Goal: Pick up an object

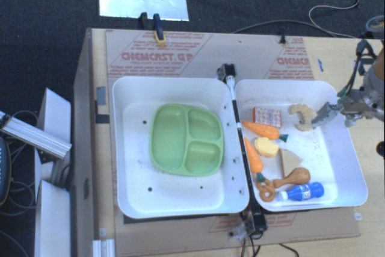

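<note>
The right bin point(346, 156) holds several toy foods. A beige pastry piece point(301, 116) lies near its far side, beside a red cracker pack point(267, 116). Two orange carrots point(261, 129) point(254, 156) rest along the left wall, next to a yellow cheese chunk point(266, 146). A tan wedge point(290, 161), a brown drumstick point(295, 177), a small pretzel point(266, 191) and a blue bottle point(304, 191) sit toward the front. My gripper point(329, 111) hangs over the bin's far right part, just right of the pastry, with nothing visibly held.
The left bin point(135, 129) carries a green divided plate point(186, 139). A black divider strip point(237, 129) runs between the bins. Cables and the arm's wrist point(367, 99) crowd the right edge. Bare bin floor shows right of the tan wedge.
</note>
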`<action>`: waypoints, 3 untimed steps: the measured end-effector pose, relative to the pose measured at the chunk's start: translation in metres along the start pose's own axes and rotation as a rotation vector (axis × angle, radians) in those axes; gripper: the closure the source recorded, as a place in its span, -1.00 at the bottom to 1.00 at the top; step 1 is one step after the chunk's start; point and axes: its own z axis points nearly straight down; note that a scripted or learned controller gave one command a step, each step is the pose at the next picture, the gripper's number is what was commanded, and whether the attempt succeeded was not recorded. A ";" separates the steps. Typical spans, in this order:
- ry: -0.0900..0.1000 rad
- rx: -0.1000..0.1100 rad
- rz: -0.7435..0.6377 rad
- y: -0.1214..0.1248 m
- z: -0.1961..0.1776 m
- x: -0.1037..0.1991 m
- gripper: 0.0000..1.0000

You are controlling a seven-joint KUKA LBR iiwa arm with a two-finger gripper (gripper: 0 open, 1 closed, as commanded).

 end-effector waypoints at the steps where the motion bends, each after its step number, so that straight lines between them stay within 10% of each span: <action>1: 0.002 0.003 0.000 0.051 0.099 0.058 -1.00; 2: 0.001 0.002 -0.001 0.052 0.150 0.101 -1.00; 3: 0.001 0.002 -0.002 0.052 0.139 0.101 1.00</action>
